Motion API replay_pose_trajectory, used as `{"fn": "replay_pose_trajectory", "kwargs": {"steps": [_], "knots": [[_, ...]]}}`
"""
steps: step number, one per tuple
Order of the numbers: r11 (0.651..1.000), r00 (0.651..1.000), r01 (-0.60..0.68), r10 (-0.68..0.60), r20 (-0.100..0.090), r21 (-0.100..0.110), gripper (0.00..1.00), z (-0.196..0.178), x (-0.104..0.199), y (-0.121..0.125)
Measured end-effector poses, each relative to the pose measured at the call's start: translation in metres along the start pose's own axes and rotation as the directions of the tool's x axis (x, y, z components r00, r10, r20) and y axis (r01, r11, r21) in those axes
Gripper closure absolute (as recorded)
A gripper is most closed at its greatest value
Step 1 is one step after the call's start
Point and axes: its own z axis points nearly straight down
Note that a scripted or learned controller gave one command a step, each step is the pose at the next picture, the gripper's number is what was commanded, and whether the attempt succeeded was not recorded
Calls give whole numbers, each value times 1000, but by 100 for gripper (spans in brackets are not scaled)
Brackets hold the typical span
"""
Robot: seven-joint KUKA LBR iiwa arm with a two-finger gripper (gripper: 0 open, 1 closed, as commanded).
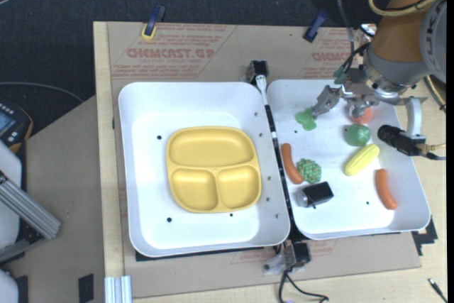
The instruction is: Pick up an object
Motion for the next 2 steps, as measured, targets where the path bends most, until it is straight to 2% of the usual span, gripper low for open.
{"fn": "replay_pose_trajectory", "kwargs": {"steps": [1, 2], "knots": [[1000, 1000, 0, 0, 0, 1, 0, 61, -2, -8], [1000, 1000, 1, -1, 1, -2, 0, 93, -2, -8]]}}
